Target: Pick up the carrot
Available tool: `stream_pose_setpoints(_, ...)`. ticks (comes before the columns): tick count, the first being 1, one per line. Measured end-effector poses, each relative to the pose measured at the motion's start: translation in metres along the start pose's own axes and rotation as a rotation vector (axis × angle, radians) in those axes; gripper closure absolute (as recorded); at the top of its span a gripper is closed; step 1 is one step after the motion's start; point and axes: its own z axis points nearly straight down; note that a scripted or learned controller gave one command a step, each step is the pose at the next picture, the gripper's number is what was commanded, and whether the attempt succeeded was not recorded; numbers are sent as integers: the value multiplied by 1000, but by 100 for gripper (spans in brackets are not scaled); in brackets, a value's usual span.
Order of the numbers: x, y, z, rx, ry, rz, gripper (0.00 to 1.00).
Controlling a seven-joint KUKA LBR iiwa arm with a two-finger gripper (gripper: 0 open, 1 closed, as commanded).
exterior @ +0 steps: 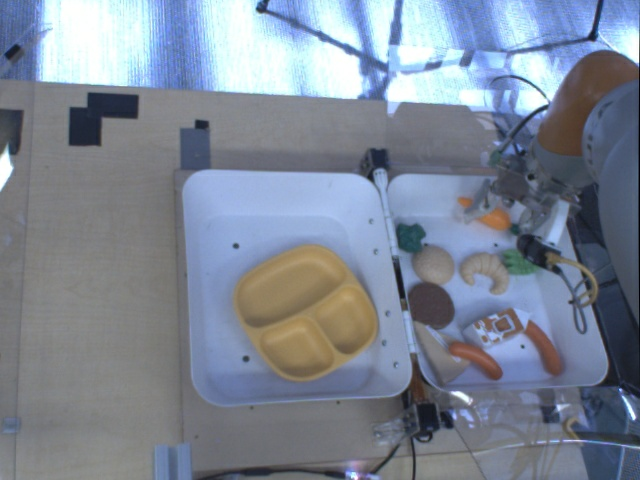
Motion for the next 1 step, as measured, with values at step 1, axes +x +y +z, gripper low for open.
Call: stream_pose_setpoints(1, 2, 1, -13, -5, 0, -4, 100)
